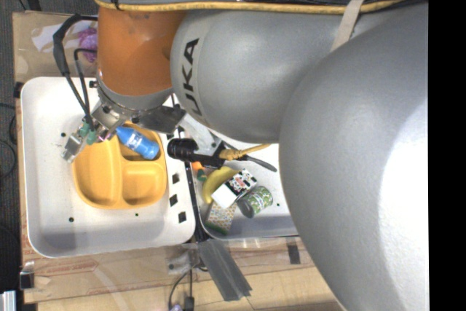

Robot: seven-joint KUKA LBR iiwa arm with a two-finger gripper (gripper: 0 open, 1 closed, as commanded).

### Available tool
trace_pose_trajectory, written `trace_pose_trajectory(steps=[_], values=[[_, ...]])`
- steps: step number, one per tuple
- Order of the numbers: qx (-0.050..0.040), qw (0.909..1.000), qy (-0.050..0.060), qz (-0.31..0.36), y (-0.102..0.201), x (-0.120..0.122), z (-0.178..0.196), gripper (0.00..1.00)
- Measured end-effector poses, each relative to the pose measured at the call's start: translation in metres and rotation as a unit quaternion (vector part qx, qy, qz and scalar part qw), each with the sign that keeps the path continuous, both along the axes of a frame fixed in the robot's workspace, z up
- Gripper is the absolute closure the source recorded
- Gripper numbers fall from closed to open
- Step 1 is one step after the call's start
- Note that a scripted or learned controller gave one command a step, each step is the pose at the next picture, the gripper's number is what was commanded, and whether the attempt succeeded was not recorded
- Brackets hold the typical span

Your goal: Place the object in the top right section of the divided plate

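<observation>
A yellow divided plate (120,178) lies in the left white bin (44,156). A blue bottle (138,143) with a white band rests tilted on the plate's upper right section, over its rim. My gripper (109,117) hangs just above and left of the bottle, mostly hidden under the orange wrist band. Whether it touches the bottle is hidden from this angle.
A small grey and green thing (75,140) sits at the plate's upper left edge. The right bin (247,231) holds a banana (213,183), a green can (255,200), a black and white box (240,182) and a patterned packet (219,215). The arm covers most of the right bin.
</observation>
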State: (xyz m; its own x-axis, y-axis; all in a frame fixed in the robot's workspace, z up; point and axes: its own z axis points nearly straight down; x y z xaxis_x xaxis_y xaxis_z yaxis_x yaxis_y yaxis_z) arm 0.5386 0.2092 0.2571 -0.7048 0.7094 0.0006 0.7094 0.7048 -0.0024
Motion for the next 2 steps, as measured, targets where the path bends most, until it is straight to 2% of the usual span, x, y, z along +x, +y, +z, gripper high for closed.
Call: trace_pose_trajectory(steps=[1, 2], values=[[-0.0004, 0.9976, 0.001, 0.069, 0.001, -0.059, -0.017, 0.00], [0.0011, 0.9998, -0.002, 0.019, -0.014, -0.010, 0.109, 0.00]])
